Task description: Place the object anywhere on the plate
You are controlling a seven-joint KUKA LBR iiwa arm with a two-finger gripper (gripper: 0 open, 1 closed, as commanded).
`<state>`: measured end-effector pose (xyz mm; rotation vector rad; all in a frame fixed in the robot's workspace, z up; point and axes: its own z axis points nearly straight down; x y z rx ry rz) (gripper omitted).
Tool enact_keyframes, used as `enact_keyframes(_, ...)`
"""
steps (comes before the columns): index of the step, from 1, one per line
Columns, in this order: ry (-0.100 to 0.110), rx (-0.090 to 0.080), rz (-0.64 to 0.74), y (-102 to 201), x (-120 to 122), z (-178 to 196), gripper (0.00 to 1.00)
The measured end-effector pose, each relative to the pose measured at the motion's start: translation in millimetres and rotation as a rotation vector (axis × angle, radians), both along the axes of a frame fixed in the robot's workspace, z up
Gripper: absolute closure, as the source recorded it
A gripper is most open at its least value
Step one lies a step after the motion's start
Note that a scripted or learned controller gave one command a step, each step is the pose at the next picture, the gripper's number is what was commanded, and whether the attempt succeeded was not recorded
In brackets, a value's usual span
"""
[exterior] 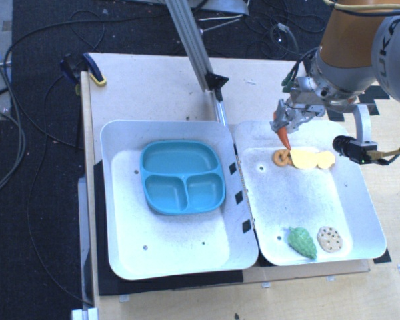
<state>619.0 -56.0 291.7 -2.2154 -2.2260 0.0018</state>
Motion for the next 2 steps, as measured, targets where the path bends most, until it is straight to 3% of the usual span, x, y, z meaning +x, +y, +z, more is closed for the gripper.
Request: enact_keyframes(2, 0.002, 0.000, 0.000, 87.0, -30.2, -40.5, 1.00)
